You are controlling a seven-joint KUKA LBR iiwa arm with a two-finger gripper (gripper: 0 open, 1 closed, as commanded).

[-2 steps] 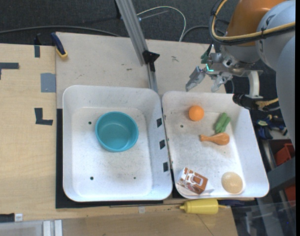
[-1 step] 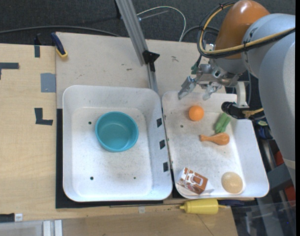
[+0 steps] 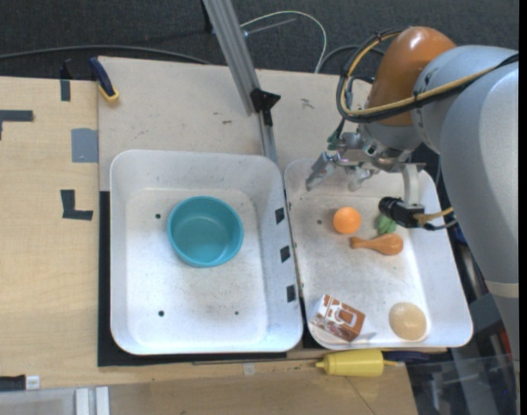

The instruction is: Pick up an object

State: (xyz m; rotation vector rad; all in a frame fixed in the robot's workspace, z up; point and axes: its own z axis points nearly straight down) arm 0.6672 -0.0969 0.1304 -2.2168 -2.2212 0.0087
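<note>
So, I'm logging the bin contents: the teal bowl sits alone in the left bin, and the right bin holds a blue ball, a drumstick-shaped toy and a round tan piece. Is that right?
One detail is wrong: the ball in the right bin is orange, not blue, as the camera view shows. The teal bowl does sit alone in the left bin, and the drumstick-shaped toy and round tan piece are there.

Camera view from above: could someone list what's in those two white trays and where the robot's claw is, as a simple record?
left bin: round teal plastic bowl
right bin: orange ball; brown drumstick-shaped toy; small green item, partly hidden; pale round bun-like object; brown-and-white printed packet
on bench in front of right bin: yellow bottle, lying down
gripper: over right bin's far edge, holding nothing visible
</note>
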